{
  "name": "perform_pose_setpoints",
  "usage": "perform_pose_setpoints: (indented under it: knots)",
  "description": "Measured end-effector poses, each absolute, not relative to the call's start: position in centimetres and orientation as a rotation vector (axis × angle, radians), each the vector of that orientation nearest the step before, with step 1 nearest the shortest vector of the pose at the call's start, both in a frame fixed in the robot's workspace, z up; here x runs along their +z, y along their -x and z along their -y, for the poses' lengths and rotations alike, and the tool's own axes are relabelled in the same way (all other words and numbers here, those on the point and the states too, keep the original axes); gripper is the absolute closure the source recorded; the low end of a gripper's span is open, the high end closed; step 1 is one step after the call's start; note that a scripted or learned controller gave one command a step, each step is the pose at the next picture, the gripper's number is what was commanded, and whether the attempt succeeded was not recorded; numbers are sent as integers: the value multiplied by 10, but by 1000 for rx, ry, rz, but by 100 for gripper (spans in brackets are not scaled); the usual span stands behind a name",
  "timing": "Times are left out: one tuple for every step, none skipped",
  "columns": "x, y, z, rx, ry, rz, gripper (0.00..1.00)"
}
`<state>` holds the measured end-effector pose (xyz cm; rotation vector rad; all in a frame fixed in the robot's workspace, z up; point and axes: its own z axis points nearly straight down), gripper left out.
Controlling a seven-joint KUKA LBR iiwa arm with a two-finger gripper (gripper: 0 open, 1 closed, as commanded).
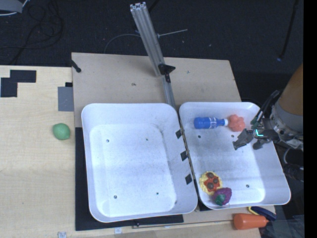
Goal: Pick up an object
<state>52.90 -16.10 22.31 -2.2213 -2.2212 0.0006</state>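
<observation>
Robot arm (pixel 292 105), seen at the right edge of the camera view: a rounded orange band sits above a grey wrist section, below which lighter grey and silver metal fittings form a collar. Thin dark cables loop along the outside of the wrist toward the tool. The gripper (pixel 249 141) is a compact black assembly with two short, dark, angular fingers (pixel 241 142), and a small cyan-green indicator light glows on its body just above them.

Two white bins, left (pixel 94 114) and right (pixel 277 182), are borne side by side by the bench (pixel 34 148); a green ball (pixel 62 131) is seen left of them.
</observation>
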Motion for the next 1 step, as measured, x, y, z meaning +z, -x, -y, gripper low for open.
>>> perform_pose_setpoints:
  knots:
    - [223,-529,161,1,2221,2221,0]
